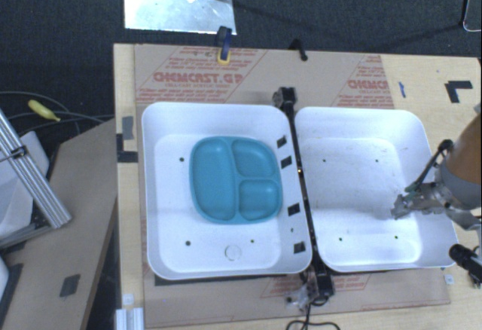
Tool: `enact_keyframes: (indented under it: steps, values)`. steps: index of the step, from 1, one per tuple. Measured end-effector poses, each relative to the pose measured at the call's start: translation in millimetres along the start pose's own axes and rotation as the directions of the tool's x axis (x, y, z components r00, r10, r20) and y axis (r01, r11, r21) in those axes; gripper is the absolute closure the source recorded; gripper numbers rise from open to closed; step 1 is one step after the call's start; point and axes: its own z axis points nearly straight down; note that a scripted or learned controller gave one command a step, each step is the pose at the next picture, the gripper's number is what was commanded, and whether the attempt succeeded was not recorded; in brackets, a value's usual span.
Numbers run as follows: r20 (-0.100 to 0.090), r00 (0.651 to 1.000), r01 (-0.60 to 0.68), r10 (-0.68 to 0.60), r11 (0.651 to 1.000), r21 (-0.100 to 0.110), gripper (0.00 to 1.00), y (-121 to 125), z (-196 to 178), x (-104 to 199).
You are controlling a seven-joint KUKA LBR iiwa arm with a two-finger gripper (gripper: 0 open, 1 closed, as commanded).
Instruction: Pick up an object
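Gripper (399, 208) sits low over the right bin (354, 121), at that bin's right side; whether it is wide or narrow cannot be told at this angle, and nothing shows in its grasp. The sole candidate object, a blue divided plate (235, 179), lies flat in the left bin (169, 121), well apart, directly leftward across the divider between the bins. Its longer side appears to run across the view.
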Motion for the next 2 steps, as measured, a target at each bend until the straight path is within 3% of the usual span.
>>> enact_keyframes:
  steps: [1,2]
  values:
    - [-0.001,1.000,0.011,-0.011,1.000,-0.007,1.00,21,-89,58]
    - [-0.002,1.000,0.011,-0.011,1.000,-0.011,1.00,11,-204,113]
